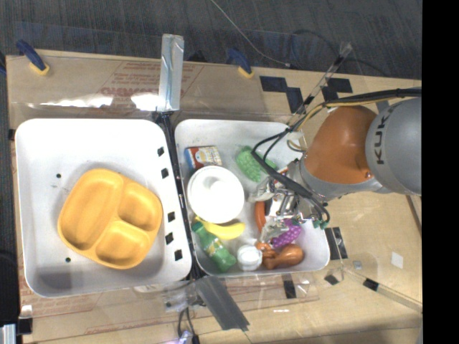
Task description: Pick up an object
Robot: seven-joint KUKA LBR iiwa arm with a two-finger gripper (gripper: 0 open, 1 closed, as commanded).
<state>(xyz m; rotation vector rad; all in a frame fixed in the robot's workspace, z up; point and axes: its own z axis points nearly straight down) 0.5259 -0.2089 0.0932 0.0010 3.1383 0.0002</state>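
My gripper [278, 217] hangs low over the right bin [215, 127], near its right side, above a purple bunch of grapes [288, 233] and a brown bread-like piece [284, 257]. An orange carrot [259, 212] lies just left of the gripper. Further left sit a white bowl [215, 193], a yellow banana [224, 230], a green bottle [215, 249] and a white cap [249, 256]. A green ribbed object [249, 163] and a small printed box [203, 155] lie toward the bin's far end. The arm's body hides the fingertips.
The left bin [43, 142] holds a yellow divided plate [109, 217]. A metal bracket [171, 74] stands at the far edge between the bins. Cables [315, 95] run from the arm across the cardboard bench top.
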